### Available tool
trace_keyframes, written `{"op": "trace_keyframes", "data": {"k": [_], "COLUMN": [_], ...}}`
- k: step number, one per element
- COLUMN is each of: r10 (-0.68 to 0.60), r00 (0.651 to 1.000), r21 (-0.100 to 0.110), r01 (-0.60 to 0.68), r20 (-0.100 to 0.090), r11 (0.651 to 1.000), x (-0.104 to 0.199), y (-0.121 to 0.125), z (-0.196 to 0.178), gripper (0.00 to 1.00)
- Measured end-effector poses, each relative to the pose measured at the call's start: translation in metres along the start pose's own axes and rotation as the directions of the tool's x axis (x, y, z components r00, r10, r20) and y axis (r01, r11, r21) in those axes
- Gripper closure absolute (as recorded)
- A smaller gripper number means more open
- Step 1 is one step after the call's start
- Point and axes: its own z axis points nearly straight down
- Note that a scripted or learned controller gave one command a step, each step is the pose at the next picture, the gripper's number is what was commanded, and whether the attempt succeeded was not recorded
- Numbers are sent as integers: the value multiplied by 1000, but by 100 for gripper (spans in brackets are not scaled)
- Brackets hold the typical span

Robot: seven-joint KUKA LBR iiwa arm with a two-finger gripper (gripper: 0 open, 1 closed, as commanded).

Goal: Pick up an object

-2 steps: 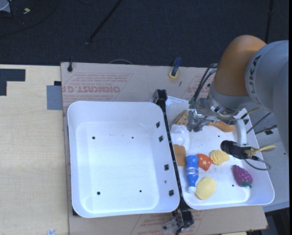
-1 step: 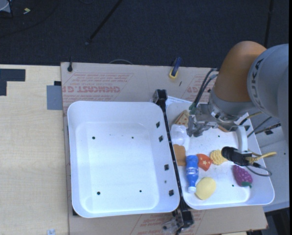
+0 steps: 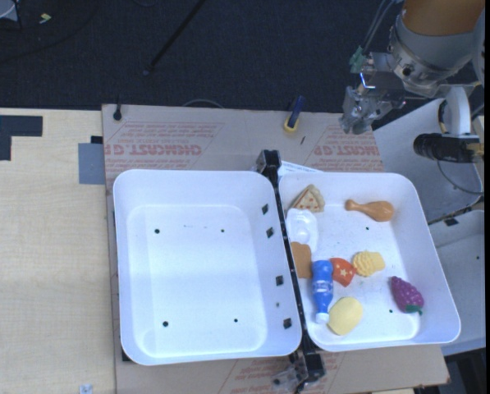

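The right bin (image 3: 429,245) holds several toy foods: a sandwich wedge (image 3: 307,198), a chicken drumstick (image 3: 371,209), a white piece (image 3: 302,226), a brown block (image 3: 300,259), a blue and white bottle (image 3: 322,288), a red pepper (image 3: 342,271), a corn cob (image 3: 368,263), a yellow lemon (image 3: 345,315) and purple grapes (image 3: 406,294). My gripper (image 3: 358,119) hangs high behind the right bin's far edge, well above the bench and apart from every object. Nothing shows between its fingers.
The left bin (image 3: 130,245) stands beside the right one, with a black hinge strip (image 3: 279,245) between them. A blue and yellow clamp (image 3: 293,115) sits on the cardboard behind the bins. Black cylindrical gear (image 3: 446,147) juts in at the right.
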Motion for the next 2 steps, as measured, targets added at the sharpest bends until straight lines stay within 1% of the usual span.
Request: {"op": "trace_keyframes", "data": {"k": [1,2], "r10": [1,3], "r00": [1000,1000], "r21": [6,17], "r01": [-1,-3], "r20": [-1,0], "r11": [1000,1000], "x": [8,-5], "y": [0,0], "z": [-112,-145], "gripper": [100,100]}}
